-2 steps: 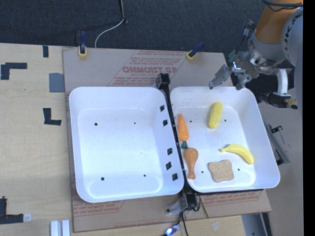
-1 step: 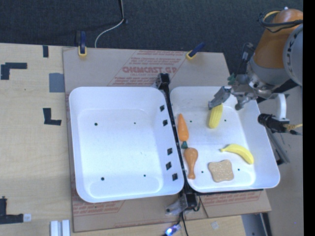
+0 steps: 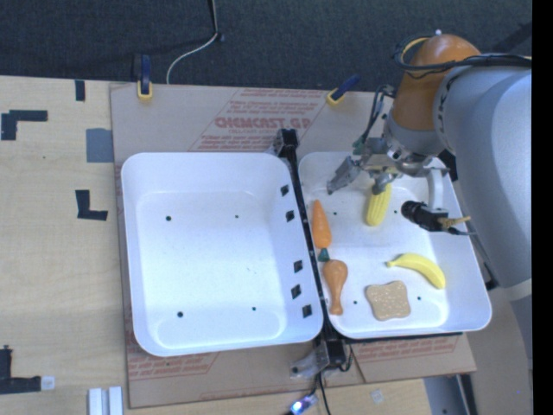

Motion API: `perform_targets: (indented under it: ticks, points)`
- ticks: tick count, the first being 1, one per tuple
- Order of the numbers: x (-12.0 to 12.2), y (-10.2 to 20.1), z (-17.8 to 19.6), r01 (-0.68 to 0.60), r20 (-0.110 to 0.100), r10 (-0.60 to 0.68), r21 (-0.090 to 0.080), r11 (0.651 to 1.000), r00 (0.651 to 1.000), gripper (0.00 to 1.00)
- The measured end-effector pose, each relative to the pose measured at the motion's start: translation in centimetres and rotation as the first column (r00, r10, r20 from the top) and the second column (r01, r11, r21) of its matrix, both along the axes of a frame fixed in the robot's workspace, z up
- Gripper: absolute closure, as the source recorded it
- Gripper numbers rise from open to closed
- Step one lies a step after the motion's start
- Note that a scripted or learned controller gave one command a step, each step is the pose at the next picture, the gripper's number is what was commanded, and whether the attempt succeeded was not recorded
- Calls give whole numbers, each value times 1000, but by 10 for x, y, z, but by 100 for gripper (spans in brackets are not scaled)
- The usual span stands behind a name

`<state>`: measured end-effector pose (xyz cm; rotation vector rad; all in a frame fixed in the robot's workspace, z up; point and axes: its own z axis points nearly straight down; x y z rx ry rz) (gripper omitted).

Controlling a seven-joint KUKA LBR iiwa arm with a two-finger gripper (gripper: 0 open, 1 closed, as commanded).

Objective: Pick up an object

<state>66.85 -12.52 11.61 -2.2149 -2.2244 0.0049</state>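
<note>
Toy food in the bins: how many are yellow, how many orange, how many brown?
Yellow: 2, the corn cob and the banana.
Orange: 1, the carrot.
Brown: 2, the drumstick and the bread slice.
Total: 5, all in the right bin.

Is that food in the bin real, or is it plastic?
Probably plastic toys. The banana, corn cob, carrot and drumstick show flat, uniform colour and smooth moulded shapes. The bread slice looks matte and speckled, perhaps foam or plastic.
</note>
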Motion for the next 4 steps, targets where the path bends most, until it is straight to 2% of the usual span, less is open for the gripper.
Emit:
perform_targets:
  ticks: [1,2,3,4]
  points:
    - [2,66,112,-3,12,3,1,1000,1000,0]
    - [1,19,311,4,23,-4,-5,1000,1000,0]
    - [0,21,309,3,5,-3,-4,1000,1000,100]
    - [-75,30,427,2,14,-2,0,1000,1000,100]
